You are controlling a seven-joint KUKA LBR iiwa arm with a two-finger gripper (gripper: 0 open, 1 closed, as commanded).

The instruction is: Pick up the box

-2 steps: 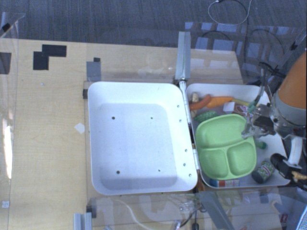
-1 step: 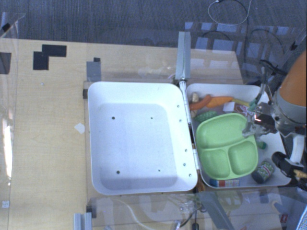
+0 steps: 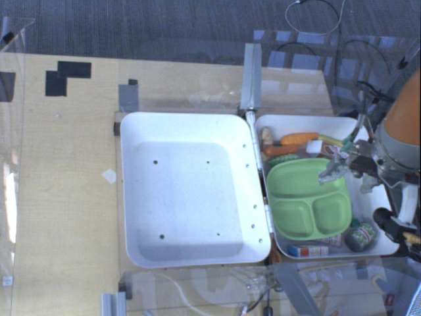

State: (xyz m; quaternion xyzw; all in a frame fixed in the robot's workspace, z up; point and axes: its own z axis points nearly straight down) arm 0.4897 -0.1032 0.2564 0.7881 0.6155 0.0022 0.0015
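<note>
Box lies flat at right bin's near edge, under green tray — gripper well above it, over tray's far rim; jaw state can't tell.

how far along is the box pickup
Done: nothing yet. The box lies flat at the near edge of the right bin, beside the green tray. In hand: the gripper sits above the tray's far corner, away from the box. Left: reach, grasp, lift.

A robotics lab: a pale wooden surface carries two white bins, black tape marks left of them, loose cables on grey carpet beyond.
</note>
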